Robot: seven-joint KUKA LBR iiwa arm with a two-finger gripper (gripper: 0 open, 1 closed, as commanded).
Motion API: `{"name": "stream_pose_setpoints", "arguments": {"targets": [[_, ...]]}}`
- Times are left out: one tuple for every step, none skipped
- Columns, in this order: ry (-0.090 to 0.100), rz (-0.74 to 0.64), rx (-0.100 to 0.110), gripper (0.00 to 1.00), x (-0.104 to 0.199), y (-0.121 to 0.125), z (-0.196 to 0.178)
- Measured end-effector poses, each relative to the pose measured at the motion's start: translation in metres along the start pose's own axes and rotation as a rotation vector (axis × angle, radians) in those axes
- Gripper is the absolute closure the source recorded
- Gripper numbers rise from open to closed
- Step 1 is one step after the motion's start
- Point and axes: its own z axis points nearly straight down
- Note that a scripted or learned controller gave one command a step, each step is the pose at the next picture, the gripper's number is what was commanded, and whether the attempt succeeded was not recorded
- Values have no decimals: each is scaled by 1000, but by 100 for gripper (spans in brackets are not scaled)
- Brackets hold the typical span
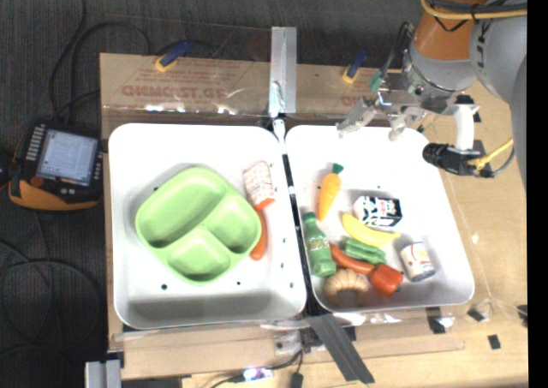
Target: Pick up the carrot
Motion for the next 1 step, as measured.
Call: {"name": "stream_pose_setpoints", "arguments": {"targets": [[-1,-130,1,0,0,-35,102]]}}
